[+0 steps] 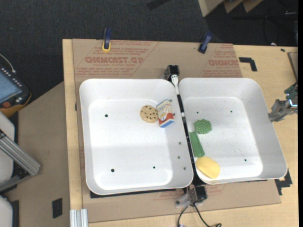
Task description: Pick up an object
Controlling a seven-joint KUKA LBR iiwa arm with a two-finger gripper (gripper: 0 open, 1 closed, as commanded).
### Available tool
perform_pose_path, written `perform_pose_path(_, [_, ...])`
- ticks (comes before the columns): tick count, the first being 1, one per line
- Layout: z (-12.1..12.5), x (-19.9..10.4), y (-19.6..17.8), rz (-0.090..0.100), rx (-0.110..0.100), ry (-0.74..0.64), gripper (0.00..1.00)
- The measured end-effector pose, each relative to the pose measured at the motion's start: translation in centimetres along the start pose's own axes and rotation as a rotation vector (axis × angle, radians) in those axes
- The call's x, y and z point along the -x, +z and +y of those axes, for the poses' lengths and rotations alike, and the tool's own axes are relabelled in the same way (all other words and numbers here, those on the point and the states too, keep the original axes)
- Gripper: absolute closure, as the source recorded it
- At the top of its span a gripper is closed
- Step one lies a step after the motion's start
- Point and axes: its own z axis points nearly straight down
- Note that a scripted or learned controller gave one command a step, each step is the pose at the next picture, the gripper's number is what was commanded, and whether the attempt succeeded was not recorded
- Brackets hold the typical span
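Waiting at the right edge, the pincer [284, 105] (finger state unclear) sits beside the right bin [255, 91]; nearest is the green brush [200, 134], best approached squarely from above.

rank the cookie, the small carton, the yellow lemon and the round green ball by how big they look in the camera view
1. yellow lemon
2. small carton
3. cookie and round green ball: look about alike, too close to rank

Lab bench [142, 56] with white bins [94, 141]
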Motion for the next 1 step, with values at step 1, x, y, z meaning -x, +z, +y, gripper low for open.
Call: perform_pose_path(1, [-1.79,1.57,-7.48,-0.007,0.014,0.004,1.00])
